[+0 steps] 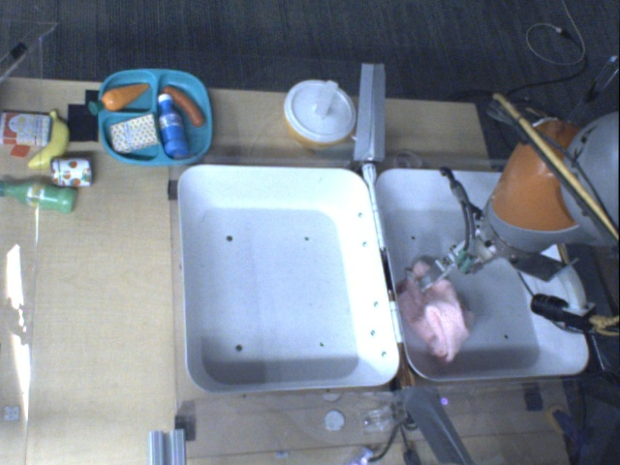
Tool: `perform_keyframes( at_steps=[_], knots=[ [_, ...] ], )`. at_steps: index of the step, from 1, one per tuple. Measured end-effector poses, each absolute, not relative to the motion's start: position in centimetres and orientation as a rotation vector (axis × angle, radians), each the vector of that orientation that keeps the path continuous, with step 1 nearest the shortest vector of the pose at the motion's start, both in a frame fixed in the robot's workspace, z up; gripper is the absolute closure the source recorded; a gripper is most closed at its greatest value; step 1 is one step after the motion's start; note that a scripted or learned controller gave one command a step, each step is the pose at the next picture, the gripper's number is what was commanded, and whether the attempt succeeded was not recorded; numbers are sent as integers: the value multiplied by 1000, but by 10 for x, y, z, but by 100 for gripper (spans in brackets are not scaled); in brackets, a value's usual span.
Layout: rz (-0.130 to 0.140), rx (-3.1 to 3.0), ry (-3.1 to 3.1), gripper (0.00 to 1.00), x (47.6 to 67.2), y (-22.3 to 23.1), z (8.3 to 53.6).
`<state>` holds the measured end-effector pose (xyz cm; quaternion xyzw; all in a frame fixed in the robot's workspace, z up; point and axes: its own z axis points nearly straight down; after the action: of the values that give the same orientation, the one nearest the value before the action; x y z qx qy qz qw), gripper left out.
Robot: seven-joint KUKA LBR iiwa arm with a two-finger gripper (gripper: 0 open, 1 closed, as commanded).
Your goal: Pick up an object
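— Looking at the gripper (438, 271): it sits low in the right bin (513, 352), right at the upper-left edge of the pink cloth (433, 316). Whether it has a grip or not, I cannot tell.

— Then how to do it well?

— Come down onto the cloth's bunched middle, not its thin edge, and lift straight up.

— Room?

— Tight to the left: the cloth lies near the wall shared with the left bin (276, 361). Open floor lies rightward.

Arm (542, 187): grey, orange band above wrist, entering from the right, angled down and leftward. Wrist low. Pincer (438, 269): at arm's left end, tips pointing left and downward; finger spread not discernible.
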<state>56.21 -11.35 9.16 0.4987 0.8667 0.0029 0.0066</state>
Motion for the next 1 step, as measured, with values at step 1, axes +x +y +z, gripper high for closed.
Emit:
perform_keyframes(
  at_steps=[1],
  knots=[
    [9,1362,2814,0,584,-96,91]
  ],
)
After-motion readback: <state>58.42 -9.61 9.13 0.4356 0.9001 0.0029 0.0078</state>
